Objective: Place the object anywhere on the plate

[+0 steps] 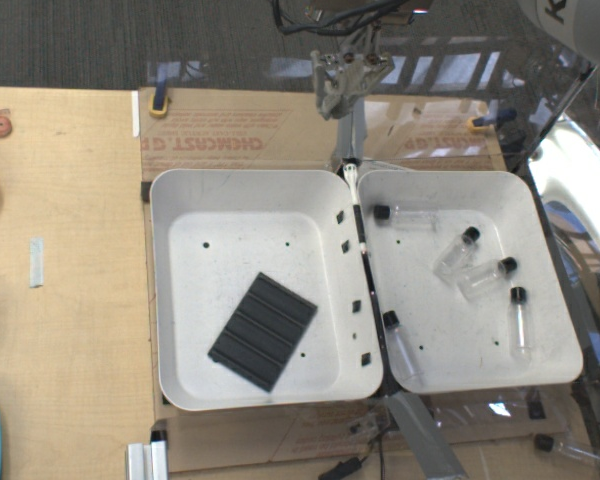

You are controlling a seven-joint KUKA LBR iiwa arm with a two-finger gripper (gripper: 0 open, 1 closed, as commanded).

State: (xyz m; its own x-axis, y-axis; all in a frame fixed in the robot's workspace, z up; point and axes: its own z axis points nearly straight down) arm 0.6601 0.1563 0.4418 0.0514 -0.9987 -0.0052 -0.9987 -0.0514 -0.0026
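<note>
Gripper: gripper (342, 96) hangs high above the back edge of the bins, nothing between its fingers; open or closed, I cannot tell.
Vials: clear black-capped vials (477, 265) lie loose in the right bin (540, 363).
Plate: black ribbed plate (263, 330) sits bare in the left bin (180, 268).
Progress: nothing picked, everything left.

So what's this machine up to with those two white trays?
The robot arm's end effector hangs above the far edge of the bench, past both bins, with nothing seen between its fingers. The right bin holds several clear vials with black caps, lying scattered. The left bin holds a dark ridged plate, lying flat with nothing on it. So no vial has reached the plate yet.
</note>
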